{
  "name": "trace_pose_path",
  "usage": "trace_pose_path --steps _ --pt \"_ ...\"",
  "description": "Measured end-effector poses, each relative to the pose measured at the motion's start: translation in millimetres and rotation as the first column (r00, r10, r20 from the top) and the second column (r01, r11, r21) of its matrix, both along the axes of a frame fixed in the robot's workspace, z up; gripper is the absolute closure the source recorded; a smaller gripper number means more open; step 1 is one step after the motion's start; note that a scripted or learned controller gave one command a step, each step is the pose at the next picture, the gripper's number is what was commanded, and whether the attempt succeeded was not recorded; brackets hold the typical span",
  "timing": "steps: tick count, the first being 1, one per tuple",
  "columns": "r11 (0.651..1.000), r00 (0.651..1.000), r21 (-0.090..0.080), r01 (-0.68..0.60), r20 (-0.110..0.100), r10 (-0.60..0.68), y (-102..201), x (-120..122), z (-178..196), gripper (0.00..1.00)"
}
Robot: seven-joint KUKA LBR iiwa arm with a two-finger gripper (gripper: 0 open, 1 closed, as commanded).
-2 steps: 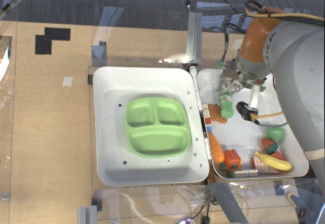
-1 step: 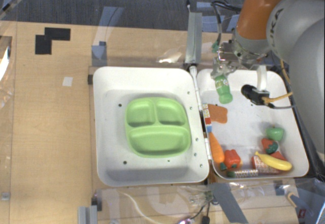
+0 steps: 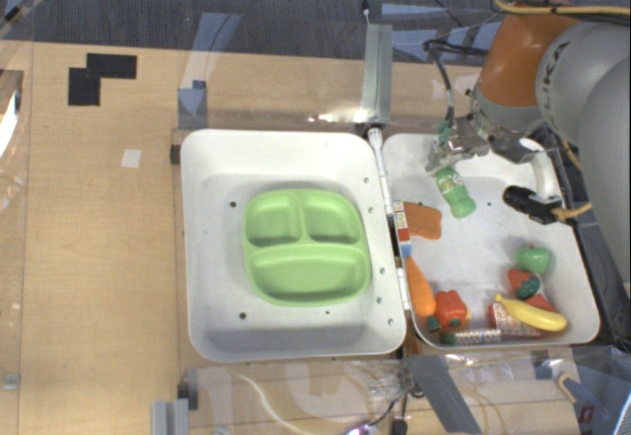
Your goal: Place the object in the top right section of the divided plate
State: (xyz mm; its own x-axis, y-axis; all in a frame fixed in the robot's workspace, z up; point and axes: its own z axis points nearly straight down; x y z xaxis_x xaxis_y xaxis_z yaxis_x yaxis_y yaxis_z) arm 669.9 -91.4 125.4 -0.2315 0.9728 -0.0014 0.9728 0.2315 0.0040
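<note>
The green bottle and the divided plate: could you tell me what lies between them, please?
In the camera view, between the bottle and the plate lie an orange slab and the bins' adjoining rims.

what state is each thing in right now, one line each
gripper: over the right bin, closed on the green bottle
green bottle: between the fingers, tilted, hanging below the gripper
divided plate: lying flat in the left bin, nothing in its sections
carrot: lying along the right bin's left wall
banana: lying in the right bin's lower right corner
orange slice: lying flat near the right bin's left wall
</note>
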Motion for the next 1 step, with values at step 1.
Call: trace_pose_path --steps 1 --pt "1.0 1.0 0.0 -0.03 -0.005 0.03 -35.2 -1.0 -39.8 1.0"
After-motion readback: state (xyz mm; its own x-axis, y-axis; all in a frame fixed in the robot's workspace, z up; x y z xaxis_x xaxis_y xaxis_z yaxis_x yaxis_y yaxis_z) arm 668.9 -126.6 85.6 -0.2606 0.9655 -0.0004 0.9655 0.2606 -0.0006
